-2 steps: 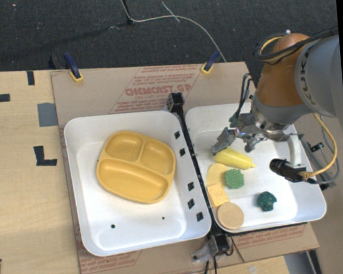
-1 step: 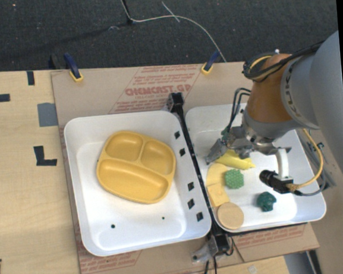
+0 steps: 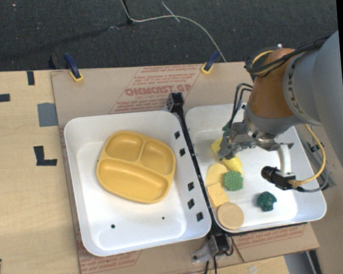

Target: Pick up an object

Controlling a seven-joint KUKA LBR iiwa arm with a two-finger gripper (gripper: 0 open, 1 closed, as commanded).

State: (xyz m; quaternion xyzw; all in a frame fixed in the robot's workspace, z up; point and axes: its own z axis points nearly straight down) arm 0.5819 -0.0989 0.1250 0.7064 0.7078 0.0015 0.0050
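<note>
My gripper (image 3: 227, 148) reaches down into the right bin (image 3: 303, 211), its dark fingers low over a yellow object (image 3: 233, 164) near the bin's middle left. A green knobbly ball (image 3: 233, 181) lies just below that yellow piece. A pale yellow block (image 3: 215, 175) sits to the ball's left, with another yellow piece (image 3: 216, 194) under it. A round tan disc (image 3: 230, 216) rests at the bin's front left. A dark green lump (image 3: 265, 200) lies at the front right. The fingers' gap is hidden by the wrist.
The left bin (image 3: 89, 224) holds a yellow divided plate (image 3: 136, 165). A black divider (image 3: 188, 162) runs between the bins. Cables loop around the orange-banded wrist (image 3: 269, 98), and a black fitting (image 3: 276, 177) hangs over the right bin.
</note>
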